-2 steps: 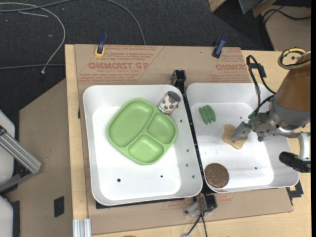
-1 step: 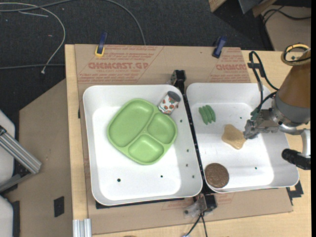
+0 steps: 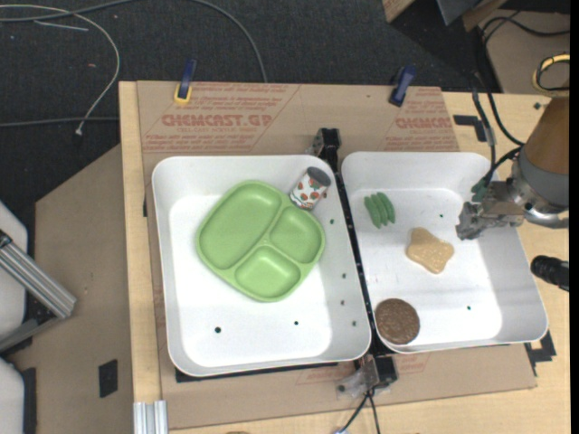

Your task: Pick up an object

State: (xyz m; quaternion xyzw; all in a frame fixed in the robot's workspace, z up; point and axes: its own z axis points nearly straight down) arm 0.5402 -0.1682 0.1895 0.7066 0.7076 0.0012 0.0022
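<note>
Camera view. Two shallow white bins are seen side by side on a brown board. In the left white bin (image 3: 181,333) a light green three-compartment plastic plate (image 3: 261,240) lies near the middle; a small patterned cup (image 3: 310,188), tipped on its side, rests at the plate's upper right edge, near the bin's far right corner.

In the right white bin (image 3: 507,306) a small green ribbed pod-shaped piece (image 3: 380,209) is found toward the upper left. A tan bread-like chunk (image 3: 430,250) lies near the middle. A round brown disc (image 3: 397,321) sits at the near left corner.

The gripper (image 3: 470,221) is held above the right bin's right half, apart from the tan chunk. Nothing is seen between the jaws; whether they are spread or closed cannot be told.
</note>
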